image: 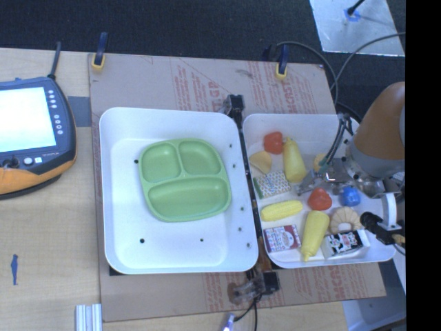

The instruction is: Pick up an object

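Gripper (318, 182) low among crowded toys – right bin (303, 122) – near its right wall

The grey arm (375, 140) reaches in from the right, its orange band uppermost, wrist angled down and leftward, ending in the gripper (315, 181) held low.

Robotics lab: clamped bench (207, 81), teach pendant (31, 133), cables.

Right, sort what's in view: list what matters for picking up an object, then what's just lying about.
For the job:
gripper, low in the right bin
red ball
blue ball
yellow corn cob
yellow banana

Lying about:
green divided plate in the left bin
handheld control pad
yellow clamps
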Robot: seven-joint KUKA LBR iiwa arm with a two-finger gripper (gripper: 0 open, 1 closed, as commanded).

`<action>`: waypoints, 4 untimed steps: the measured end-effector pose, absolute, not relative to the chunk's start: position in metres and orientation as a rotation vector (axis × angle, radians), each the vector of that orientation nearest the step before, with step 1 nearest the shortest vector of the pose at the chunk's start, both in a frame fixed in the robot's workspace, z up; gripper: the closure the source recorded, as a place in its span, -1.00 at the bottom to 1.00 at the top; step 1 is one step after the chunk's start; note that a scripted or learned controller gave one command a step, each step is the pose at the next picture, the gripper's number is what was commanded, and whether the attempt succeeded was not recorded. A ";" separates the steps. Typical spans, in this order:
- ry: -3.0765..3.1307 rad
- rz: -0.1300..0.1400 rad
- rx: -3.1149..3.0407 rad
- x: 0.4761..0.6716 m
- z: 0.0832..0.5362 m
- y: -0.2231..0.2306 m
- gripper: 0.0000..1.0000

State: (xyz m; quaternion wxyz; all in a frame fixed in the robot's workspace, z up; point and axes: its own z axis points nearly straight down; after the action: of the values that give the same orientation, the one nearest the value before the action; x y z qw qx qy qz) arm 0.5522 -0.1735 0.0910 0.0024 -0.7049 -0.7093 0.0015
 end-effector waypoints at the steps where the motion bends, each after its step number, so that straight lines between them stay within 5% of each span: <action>1: -2.226 0.004 -2.214 0.504 0.091 -0.155 -1.00; 2: -2.230 0.006 -2.211 0.504 0.102 -0.156 1.00; 3: -2.230 0.006 -2.211 0.504 0.102 -0.156 -1.00; 4: -2.228 0.005 -2.212 0.570 0.093 -0.124 -1.00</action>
State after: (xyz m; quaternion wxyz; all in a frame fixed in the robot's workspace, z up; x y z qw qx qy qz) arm 0.5702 -0.1245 0.0929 0.0009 -0.7046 -0.7096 0.0015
